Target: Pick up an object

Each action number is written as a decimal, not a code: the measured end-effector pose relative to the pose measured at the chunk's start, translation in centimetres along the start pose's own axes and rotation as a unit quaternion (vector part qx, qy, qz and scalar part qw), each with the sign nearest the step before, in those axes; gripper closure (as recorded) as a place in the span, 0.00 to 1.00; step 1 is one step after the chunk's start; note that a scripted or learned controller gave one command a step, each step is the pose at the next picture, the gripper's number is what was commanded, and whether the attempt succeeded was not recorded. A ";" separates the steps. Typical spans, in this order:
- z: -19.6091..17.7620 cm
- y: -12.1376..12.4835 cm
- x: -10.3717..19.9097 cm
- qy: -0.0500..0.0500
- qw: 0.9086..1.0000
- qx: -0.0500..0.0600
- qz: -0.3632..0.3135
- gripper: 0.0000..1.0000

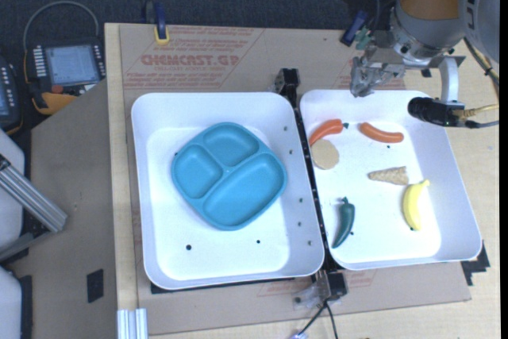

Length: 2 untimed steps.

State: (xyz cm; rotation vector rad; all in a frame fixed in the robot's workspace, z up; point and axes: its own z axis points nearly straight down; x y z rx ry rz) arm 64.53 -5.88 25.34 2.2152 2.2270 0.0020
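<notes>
The right bin [452, 246] holds small toy foods: an orange carrot [325, 131], a round beige cookie [325, 156], a reddish sausage [381, 133], a tan wedge [389, 176], a yellow banana [413, 205] and a dark green pepper [344, 221]. My gripper [367, 82] hangs over the far edge of the right bin, above and behind the sausage and carrot. Nothing is seen between its fingers.
The left bin [159, 250] carries a blue divided plate [229, 175]. A black clamp [287, 81] sits at the far end of the seam between the bins. A black cylinder [432, 111] juts over the right bin's far right corner. A pendant [70, 63] lies off the bench at left.
</notes>
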 end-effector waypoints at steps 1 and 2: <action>-0.1 0.2 5.1 0.001 1.000 0.000 0.000 1.00; 0.3 0.6 10.4 0.000 1.000 0.000 0.000 1.00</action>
